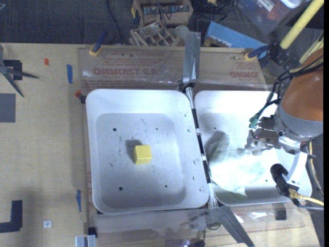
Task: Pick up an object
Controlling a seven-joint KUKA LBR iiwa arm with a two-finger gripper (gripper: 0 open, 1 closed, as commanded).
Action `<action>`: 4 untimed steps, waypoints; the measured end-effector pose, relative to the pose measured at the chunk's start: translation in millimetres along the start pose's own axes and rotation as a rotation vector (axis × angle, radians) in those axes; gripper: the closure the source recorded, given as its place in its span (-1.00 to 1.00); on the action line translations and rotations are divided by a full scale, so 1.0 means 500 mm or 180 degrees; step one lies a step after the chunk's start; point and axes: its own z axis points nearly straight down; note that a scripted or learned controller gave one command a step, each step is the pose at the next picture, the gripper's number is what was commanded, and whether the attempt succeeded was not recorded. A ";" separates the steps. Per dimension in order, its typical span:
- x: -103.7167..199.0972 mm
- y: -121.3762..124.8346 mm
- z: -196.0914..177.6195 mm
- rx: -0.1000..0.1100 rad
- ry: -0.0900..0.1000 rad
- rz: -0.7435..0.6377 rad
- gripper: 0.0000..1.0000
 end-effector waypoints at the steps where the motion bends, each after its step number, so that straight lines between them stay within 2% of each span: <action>1: 0.041 -0.013 0.105 0.0036 0.0001 0.1072 1.00; 2: -0.035 0.068 0.056 0.0025 -0.0008 0.2427 1.00; 3: -0.137 0.097 0.026 0.0017 0.0002 -0.0077 1.00; 4: 0.068 0.168 -0.179 0.0016 0.0000 0.0588 1.00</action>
